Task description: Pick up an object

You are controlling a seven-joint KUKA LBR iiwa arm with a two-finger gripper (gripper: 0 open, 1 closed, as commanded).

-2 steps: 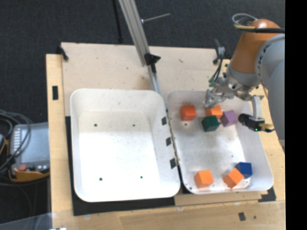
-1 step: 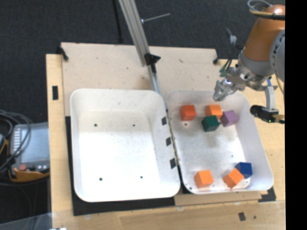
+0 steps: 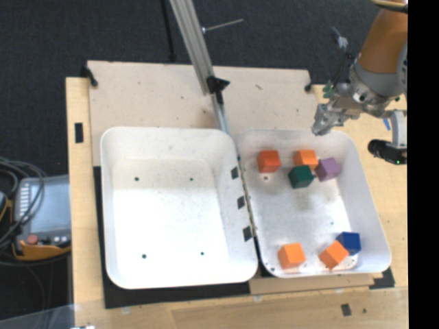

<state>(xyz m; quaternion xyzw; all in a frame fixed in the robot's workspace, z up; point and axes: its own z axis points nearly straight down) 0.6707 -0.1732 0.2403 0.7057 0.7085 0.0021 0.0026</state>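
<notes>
In the right bin (image 3: 367, 204), the middle floor lies open between the far block cluster (image 3: 302, 166) and three near blocks (image 3: 322, 253); a slanted rail (image 3: 195, 40) crosses far left.

You have two bins side by side on the bench (image 3: 288, 88): the left bin (image 3: 110, 184) and the right bin (image 3: 367, 204), their rims touching. Seven blocks lie in the right bin. Near its 12 o'clock rim sit four: one block (image 3: 269, 161) apart at 11 o'clock, then three touching, the rear block (image 3: 306, 158), the front block (image 3: 300, 177) and the outer block (image 3: 328, 168). Along the 6 o'clock rim lie a lone block (image 3: 291, 255) and, toward 4 o'clock, a touching pair (image 3: 341, 249). The gripper (image 3: 322, 126) hangs over the rim at 1 o'clock.
</notes>
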